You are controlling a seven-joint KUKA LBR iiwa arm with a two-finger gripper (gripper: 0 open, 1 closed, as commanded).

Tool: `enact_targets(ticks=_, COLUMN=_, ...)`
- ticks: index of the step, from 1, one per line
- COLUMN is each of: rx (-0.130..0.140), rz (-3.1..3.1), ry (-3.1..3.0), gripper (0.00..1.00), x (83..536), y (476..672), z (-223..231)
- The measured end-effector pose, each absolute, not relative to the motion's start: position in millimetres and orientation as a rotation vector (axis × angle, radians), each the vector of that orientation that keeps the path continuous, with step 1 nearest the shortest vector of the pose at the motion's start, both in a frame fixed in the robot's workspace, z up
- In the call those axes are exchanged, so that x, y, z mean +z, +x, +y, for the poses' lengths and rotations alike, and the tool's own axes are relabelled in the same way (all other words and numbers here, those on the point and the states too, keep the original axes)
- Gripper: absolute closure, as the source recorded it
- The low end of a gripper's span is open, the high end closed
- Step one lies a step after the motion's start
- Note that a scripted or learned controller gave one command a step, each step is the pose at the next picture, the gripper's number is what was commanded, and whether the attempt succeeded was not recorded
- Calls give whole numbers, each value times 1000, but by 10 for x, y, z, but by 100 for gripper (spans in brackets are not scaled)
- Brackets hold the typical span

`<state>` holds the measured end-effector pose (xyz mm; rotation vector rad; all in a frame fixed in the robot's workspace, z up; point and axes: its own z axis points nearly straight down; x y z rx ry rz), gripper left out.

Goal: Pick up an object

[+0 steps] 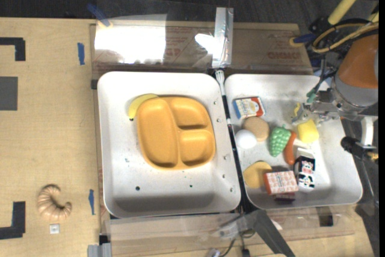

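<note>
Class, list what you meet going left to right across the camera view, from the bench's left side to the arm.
Croissant → yellow tray → white ball → green toy → arm.

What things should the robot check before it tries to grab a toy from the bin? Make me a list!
1. Toys to pick from are in the right bin: ok, it holds many.
2. Gripper is over that bin: ok, above its upper right part.
3. Nothing already held: cannot tell, the fingers are too small to read.
4. A toy lies close to the gripper: ok, the yellow toy sits just below it.
5. That toy has room around it: not ok, the green toy and an orange piece crowd beside it.
6. Left bin out of the way: ok, the yellow tray lies there, apart from the arm.
</note>
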<state>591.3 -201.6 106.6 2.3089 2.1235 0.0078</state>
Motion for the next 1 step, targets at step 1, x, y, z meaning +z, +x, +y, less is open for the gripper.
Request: enact_targets(ticks=1, rx=11, rz=1911, ry=2489, gripper=100, x=2035, y=6187, z=-1100)
